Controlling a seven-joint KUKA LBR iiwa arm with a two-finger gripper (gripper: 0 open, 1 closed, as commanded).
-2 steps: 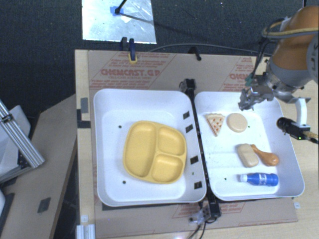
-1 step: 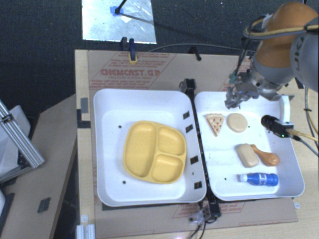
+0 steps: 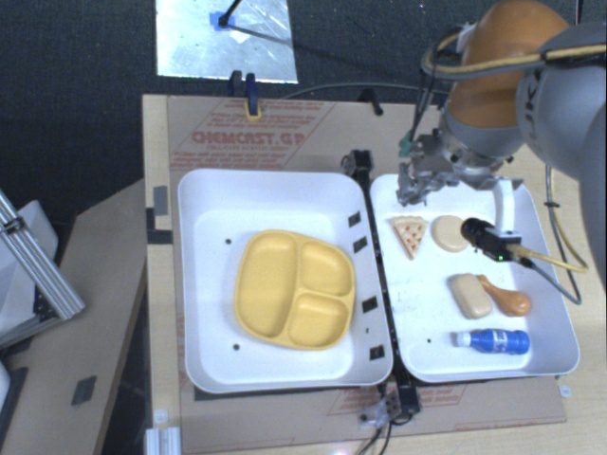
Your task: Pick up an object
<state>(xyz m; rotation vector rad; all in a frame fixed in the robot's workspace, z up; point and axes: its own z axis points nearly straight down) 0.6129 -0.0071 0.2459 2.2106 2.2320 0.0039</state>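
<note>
So the arm [image 3: 531, 74] took up the whole top right corner, grey with that orange bit, reaching in over the far end of the right bin [image 3: 560, 344]. The left bin [image 3: 204, 254] sat right beside it and had just a yellow plate [image 3: 294, 289] in it, the divided kind with 3 compartments, nothing on it.

All the pickable stuff was in the right bin, 5 things as far as I could count. Biggest to smallest, roughly: a blue bottle [image 3: 493, 340] lying on its side near the front edge, a tan block [image 3: 469, 295] that looked like bread, a drumstick [image 3: 505, 297] touching it on the right, a pale round thing [image 3: 450, 233] that could've been a cookie or a bun, and a pizza slice [image 3: 410, 234] just beside that.

The gripper [image 3: 414, 192] hung at the bin's back edge, just above the pizza slice, close but with nothing between the fingers that I could see. Couldn't tell if the claw was spread or pinched, too dark and cluttered up there.

Progress-wise I'd call it not started, really. Every object was lying flat on the bin floor, nothing lifted. My guess is the pizza slice or the round thing was the target, being nearest. Coming down, closing and lifting were all left to do.
</note>
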